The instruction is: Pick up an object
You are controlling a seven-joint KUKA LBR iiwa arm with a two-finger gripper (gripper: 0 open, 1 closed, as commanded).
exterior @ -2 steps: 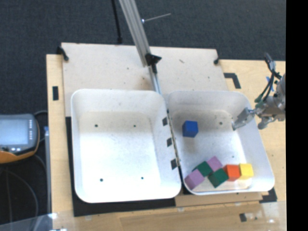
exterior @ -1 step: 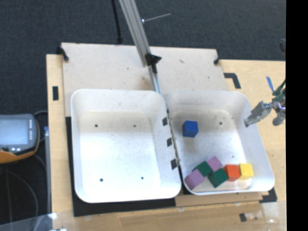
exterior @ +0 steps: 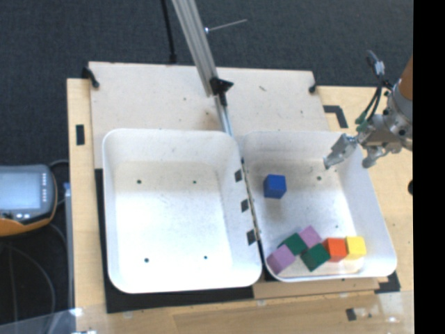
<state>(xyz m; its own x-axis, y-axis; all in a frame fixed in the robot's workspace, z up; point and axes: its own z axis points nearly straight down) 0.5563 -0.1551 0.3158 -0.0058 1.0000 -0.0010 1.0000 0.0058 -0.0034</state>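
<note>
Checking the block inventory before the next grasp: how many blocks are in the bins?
7, all in the right bin: blue block alone mid-bin; near the front wall, two purple, two green, orange, yellow. None looks hidden.

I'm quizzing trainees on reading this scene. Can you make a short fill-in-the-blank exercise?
1. The blue cube lies in the ___ bin.
2. The yellow cube touches the ___ cube.
3. The pincer hovers over that bin's ___ edge.

Missing words: right; orange; far right
</note>
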